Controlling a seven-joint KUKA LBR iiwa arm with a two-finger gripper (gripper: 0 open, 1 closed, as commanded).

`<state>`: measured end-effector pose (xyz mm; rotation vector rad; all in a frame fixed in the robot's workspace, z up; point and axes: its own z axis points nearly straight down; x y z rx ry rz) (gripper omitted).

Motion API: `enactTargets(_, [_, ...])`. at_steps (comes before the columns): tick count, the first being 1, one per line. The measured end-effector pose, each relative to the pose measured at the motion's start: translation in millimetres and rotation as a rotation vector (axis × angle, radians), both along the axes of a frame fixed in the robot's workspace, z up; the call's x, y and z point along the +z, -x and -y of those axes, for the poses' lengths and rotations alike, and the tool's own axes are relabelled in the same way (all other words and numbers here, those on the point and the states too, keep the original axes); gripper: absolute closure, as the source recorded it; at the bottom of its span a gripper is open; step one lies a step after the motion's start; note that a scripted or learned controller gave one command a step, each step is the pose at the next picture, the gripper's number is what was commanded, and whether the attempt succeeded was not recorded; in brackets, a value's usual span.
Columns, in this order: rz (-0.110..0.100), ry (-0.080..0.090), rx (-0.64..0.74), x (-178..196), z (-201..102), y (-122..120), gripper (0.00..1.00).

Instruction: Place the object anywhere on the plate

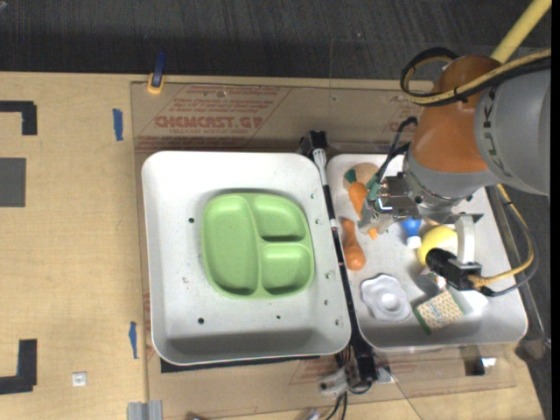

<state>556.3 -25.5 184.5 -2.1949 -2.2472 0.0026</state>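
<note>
Leftmost, the shallow white left bin (166,261) holds a green three-compartment plastic plate (258,244) near its centre, with bare floor all round it. Across the divider, the shallow white right bin (512,309) is crowded: an orange carrot-shaped toy (352,245) lies along its left wall, a white round lid (385,294) sits just below, and a yellow ball (435,241) lies further right. The gripper (382,201) hangs over the bin's upper left; whether it is open or closed cannot be told.

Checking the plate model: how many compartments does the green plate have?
3. The green plate has one long compartment on its left, and two smaller ones on its right, upper and lower.
</note>
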Motion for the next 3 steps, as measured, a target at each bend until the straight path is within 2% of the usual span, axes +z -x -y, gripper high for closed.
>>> enactTargets(1, [0.011, 0.0, 0.259, 36, -75, -86, 1.0])
enactTargets(2, [-0.005, -0.003, 0.449, 20, -103, -59, 1.0])
enactTargets(3, [-0.003, -0.002, 0.448, 20, -102, -59, 0.0])
